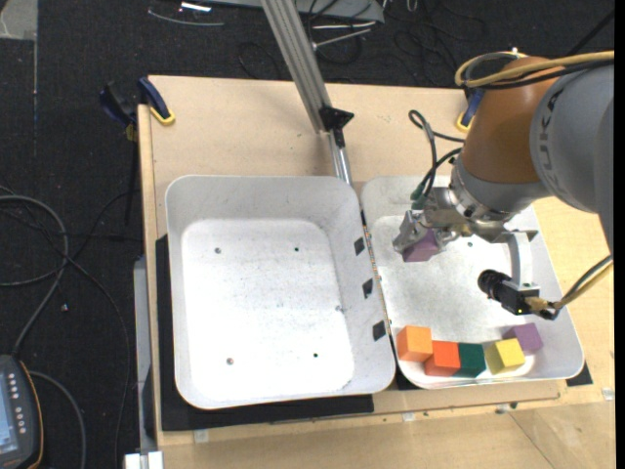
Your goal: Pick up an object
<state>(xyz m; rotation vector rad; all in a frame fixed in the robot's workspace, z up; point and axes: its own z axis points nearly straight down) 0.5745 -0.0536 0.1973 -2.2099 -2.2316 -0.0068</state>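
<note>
the grasp looks made, and what is left, by my reading, is to carry the thing clear and prove the hold. the grey kuka arm with the orange band (508,135) reaches in from the right over the right-hand shallow white bin (469,296), and its two-finger gripper (422,239) sits above that bin's upper left part. a small purple block (422,250) shows right at the fingertips, pinched between them, so the gripper is closed down to the block's width and has hold of it. whether the block hangs free of the bin floor or rests on it cannot be told from this slanted look; it seems a little raised, but that is a judgement only.

the other pieces lie well apart from the gripper, in a row along the near edge of the same bin: an orange cube (416,341), a red-orange cube (445,357), a green cube (472,360), a yellow cube (506,354) and a second purple cube (527,336), each touching or just beside its neighbour. the left-hand shallow white bin (259,291) stands alongside on the pale wooden worktop (244,135).
</note>
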